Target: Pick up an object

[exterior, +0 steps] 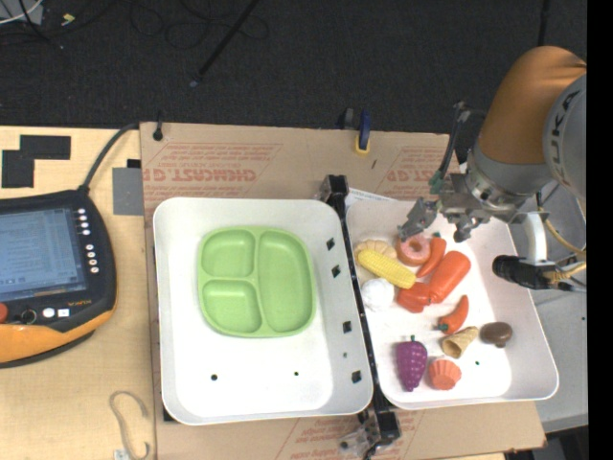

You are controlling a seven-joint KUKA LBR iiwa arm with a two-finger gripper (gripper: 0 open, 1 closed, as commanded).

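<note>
Donut (415, 249) lies in the right bin (522, 357), touching corn (386, 266) and carrot (442, 278). The gripper (442, 218) hovers just above it, fingers spread, holding nothing. Best descend straight, straddling the donut, avoiding its neighbours.

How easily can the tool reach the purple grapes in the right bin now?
Probably yes: the purple grapes lie uncovered near the right bin's front edge, with free space above. The tool hovers farther back, over the pink donut.

Arm (536, 113) — grey casing, broad rounded orange band above the wrist. Dark lettering on the grey shell right of the band. Gripper (442, 217) below the band — dull grey metal.
</note>
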